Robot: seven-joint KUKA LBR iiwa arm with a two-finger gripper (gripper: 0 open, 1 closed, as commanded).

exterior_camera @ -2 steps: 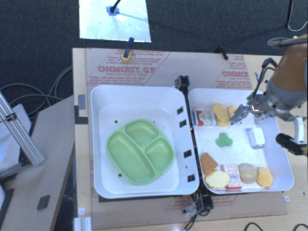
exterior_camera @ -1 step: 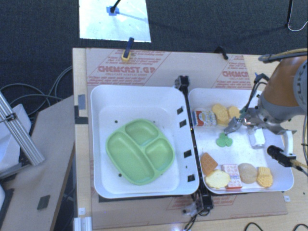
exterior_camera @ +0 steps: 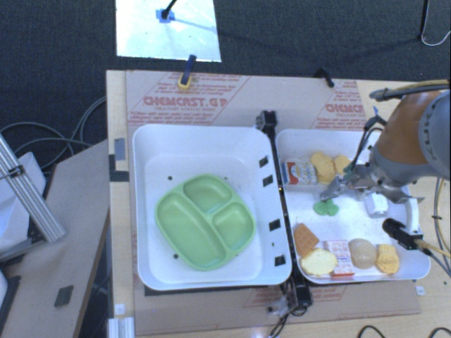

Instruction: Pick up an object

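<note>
Two white bins share the table; the claw [exterior_camera: 331, 193] hangs low in the right bin [exterior_camera: 352, 224], just above a small green object [exterior_camera: 325, 207]. I cannot tell its state. Descend straight, centre over the object, then close gently.

- The left white bin [exterior_camera: 148, 153] holds a pale green divided plate [exterior_camera: 204, 221] with three compartments.
- Under both bins lies a cardboard sheet [exterior_camera: 232, 97] with red printed letters.
- A yellow and blue clamp [exterior_camera: 187, 72] sits at the far edge of the table [exterior_camera: 116, 118].
- A shiny square sheet [exterior_camera: 168, 20] lies on the dark carpet [exterior_camera: 56, 48] behind.
- Grey cables [exterior_camera: 53, 143] run at the left.
</note>
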